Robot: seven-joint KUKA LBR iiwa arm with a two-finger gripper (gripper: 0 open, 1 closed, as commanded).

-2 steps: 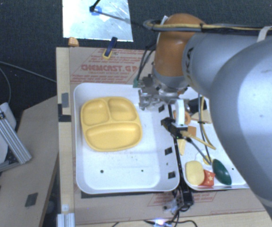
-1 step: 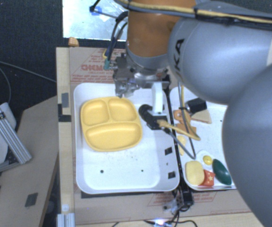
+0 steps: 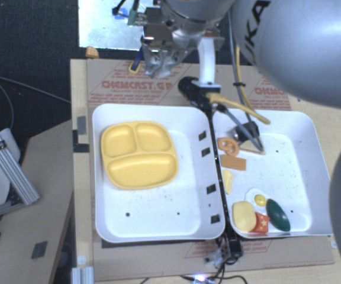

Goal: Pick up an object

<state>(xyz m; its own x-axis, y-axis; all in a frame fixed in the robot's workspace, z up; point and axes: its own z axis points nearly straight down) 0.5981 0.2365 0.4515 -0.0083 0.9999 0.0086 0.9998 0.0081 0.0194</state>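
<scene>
Hand (image 3: 158,64): raised above the bench behind the left bin; finger state cannot be told.
Left bin (image 3: 188,220): holds a yellow divided plate (image 3: 138,154).
Right bin (image 3: 303,158): holds scissors (image 3: 241,126), pretzel (image 3: 228,146), green piece (image 3: 277,214), egg (image 3: 257,199), lying apart from the hand.

Toy food and tongs lying loose in the right bin (image 3: 312,158).
A dark green oval piece (image 3: 277,214) sits near the front, touching a red bit (image 3: 261,223) and a yellow-orange lump (image 3: 244,215); a small fried egg (image 3: 257,199) lies just behind. Higher up lie an orange slab (image 3: 234,162), a pretzel (image 3: 228,146), and yellow-handled tongs (image 3: 241,117).
</scene>
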